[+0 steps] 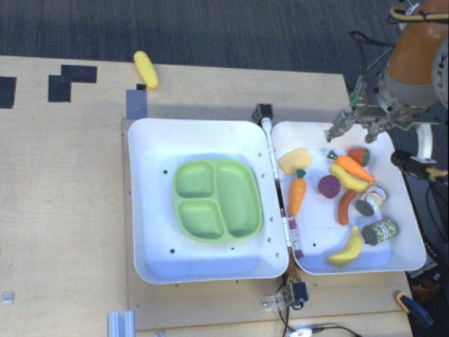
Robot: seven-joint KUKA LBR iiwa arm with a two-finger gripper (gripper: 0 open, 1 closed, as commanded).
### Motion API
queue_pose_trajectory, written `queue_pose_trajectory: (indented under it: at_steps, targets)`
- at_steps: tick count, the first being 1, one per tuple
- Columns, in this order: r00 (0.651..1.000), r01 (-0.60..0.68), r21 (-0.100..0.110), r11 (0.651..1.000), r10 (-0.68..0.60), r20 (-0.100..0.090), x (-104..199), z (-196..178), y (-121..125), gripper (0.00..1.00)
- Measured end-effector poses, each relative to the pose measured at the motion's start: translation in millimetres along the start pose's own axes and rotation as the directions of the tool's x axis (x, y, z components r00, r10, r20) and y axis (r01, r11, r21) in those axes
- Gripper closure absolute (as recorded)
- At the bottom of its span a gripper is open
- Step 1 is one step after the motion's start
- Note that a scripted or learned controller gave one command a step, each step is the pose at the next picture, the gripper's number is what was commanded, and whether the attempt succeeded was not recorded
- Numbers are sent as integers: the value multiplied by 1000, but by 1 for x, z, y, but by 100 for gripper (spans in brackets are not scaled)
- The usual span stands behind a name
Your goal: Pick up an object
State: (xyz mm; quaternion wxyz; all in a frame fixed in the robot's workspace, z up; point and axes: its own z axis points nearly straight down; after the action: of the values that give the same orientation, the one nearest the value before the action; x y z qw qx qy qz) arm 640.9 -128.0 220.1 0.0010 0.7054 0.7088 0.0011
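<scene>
Nearest the camera, along the front wall of the right bin (414, 262), lie a yellow banana (349, 249) and, beside it toward the right wall, a small dark can with a green label (379, 231). Just behind these rest a red sausage-shaped piece (344, 207) and a small round tin (372, 199), close together. In the middle of the same bin sit a purple plum-like piece (329, 185), a second yellow banana (349, 180) and, lying across it, an orange carrot (351, 167) with a red piece (358, 154) just behind. Near the left wall of this bin a second carrot (297, 194) lies lengthwise, with a pale yellow lump (295, 160) behind it. The left bin (151, 258) holds a green three-compartment plate (217, 200) at its centre. Above the rear right corner of the right bin hangs the gripper (356, 124), its two fingers spread apart with nothing between them, apart from the toys below. The grey arm with its orange band (417, 51) rises behind it at the right edge of the bench (63, 209). Farthest off, at the rear edge of the bench behind the left bin, a yellow corn-like piece (146, 70) lies alone.
</scene>
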Motion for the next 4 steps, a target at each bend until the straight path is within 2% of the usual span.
queue_pose_trajectory:
  at_steps: [1, 2, 3, 4]
  targets:
    - [1000, -1, -13, 1000, 1, 5, -6, 118, -44, 0]
    - [1000, 0, -18, 1000, 0, 7, -7, 107, -43, 100]
    - [1000, 1, -17, 1000, -1, 6, -7, 107, -43, 0]
    - [1000, 3, -20, 1000, -3, 7, -6, 96, -42, 100]
